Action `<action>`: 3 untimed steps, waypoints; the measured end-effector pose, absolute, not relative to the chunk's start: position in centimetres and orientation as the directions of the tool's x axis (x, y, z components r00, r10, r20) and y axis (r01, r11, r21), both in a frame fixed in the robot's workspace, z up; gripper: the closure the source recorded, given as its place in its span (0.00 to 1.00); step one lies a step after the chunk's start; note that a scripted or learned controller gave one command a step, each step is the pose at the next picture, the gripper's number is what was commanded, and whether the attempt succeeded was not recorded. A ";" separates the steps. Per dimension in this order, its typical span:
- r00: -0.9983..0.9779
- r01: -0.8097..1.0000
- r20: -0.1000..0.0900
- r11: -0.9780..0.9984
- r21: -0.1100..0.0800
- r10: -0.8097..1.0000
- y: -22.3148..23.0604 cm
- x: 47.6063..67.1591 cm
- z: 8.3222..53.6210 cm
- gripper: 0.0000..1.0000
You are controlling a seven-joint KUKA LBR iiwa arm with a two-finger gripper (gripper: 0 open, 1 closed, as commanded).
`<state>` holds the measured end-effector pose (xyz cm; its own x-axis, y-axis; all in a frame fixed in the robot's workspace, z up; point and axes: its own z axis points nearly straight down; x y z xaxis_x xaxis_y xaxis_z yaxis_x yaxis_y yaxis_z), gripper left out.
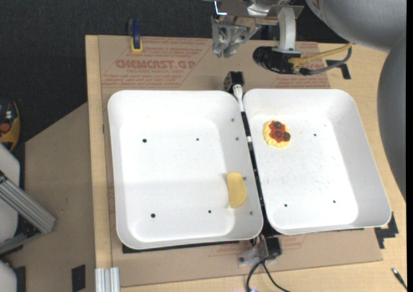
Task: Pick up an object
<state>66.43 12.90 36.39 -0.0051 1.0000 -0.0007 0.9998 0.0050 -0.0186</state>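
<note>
The black clip (233,81) at the top of the seam between the two bins is being used here as the marker for every place.

A white left bin (129,113) is being seen to the left of the clip and below it. A yellow banana-shaped toy (237,190) is lying inside it, far below the clip, right beside the seam. It is being laid long-ways, pointing up and down the view.

A white right bin (348,116) is being seen to the right of the clip and below it. A small round yellow toy with red dots (277,134) is sitting inside, a little below the clip and to its right.

The gripper (226,46) is being held just above the clip, over the brown board, past the bins. Nothing is being seen between its fingers, and it cannot be told if they are spread or closed.

Both toys are lying below the gripper. The round one is judged to be nearer.
</note>
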 end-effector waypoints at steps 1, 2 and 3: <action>-0.009 1.000 0.001 0.009 -0.011 1.000 22.8 63.6 27.6 1.00; -0.002 1.000 0.004 0.002 0.011 1.000 22.5 65.0 37.2 1.00; -0.002 1.000 0.002 0.002 0.006 1.000 22.5 66.7 40.7 1.00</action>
